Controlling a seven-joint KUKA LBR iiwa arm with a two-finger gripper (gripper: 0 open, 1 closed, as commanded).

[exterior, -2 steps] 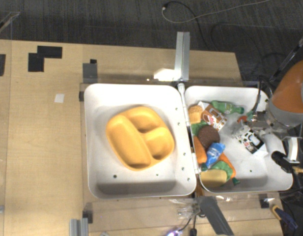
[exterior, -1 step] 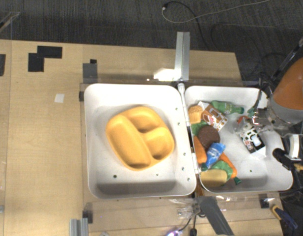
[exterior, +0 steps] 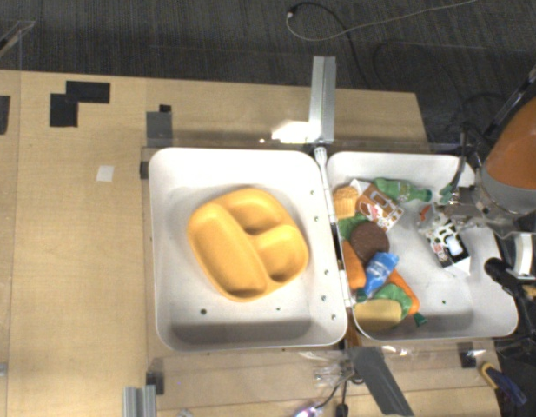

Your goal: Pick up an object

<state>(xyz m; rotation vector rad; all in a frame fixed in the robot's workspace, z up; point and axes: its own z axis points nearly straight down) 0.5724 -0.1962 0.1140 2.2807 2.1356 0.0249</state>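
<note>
**Arm poised at the right bin, nothing picked yet**

Dark carpet with a loose cable runs behind the wooden bench, and on it I see the two white bins side by side. For bearings I use the yellow divided tray, which sits in the middle of the left bin. To the right of that tray, past the divider, the right bin holds a pile of toy food: a brown round piece, a blue item, an orange carrot-like piece, and a green piece higher up. Farther right of the tray again lies a small black-and-white object, apart from the pile.

My arm reaches in over that bin's right side, with the gripper just above the black-and-white object. I cannot tell how the tool is set from this angle. I judge we are at the approach step; next I would need a descent centred on one object and a firm close.
</note>
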